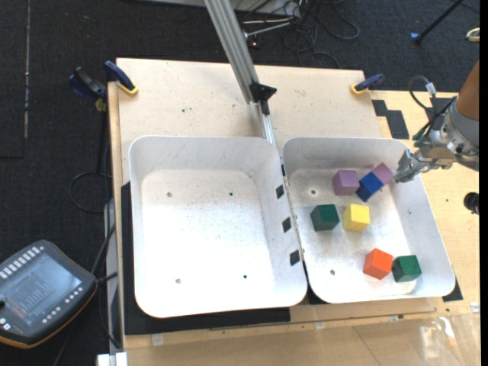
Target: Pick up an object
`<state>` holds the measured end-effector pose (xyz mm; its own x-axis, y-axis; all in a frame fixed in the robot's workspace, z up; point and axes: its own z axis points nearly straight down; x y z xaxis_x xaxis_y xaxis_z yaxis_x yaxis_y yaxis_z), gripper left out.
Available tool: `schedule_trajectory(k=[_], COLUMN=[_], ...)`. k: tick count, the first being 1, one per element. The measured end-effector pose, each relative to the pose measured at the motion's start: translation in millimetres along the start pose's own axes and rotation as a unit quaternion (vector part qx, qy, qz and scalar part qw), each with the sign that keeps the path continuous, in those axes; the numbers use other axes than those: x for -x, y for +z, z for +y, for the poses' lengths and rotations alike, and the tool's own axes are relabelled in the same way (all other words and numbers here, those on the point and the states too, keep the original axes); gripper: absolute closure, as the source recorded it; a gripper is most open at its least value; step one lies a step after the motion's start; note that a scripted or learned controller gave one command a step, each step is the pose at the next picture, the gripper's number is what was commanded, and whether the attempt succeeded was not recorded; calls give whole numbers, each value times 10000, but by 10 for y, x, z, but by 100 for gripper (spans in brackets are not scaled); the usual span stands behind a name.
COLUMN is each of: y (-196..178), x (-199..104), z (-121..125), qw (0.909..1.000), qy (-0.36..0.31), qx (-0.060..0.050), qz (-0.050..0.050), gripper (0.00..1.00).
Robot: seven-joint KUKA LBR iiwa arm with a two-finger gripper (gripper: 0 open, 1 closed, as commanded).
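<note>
No writing is legible. The gripper (404, 166) hangs over the right bin (435, 242) by a purple block (383, 174) touching a blue block (370, 184); its claw state cannot be told.

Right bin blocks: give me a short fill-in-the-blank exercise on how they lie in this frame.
1. All the blocks lie in the ____ bin.
2. The yellow block sits directly beside a ____ block.
3. The orange block touches the other green block, near the bin's ____ edge.
4. The gripper is closest to the ____ block beside the blue block.

Missing words: right; green; front; purple
</note>
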<state>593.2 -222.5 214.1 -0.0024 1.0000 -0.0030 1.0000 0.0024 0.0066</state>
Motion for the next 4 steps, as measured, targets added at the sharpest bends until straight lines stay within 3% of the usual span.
schedule_trajectory(k=[2, 4], y=[-11, -198], x=[-1231, -2210], z=[-145, -266], qw=[10000, 10000], qy=[-31, -32], qx=[-38, -23], qz=[29, 23], gripper=[100, 100])
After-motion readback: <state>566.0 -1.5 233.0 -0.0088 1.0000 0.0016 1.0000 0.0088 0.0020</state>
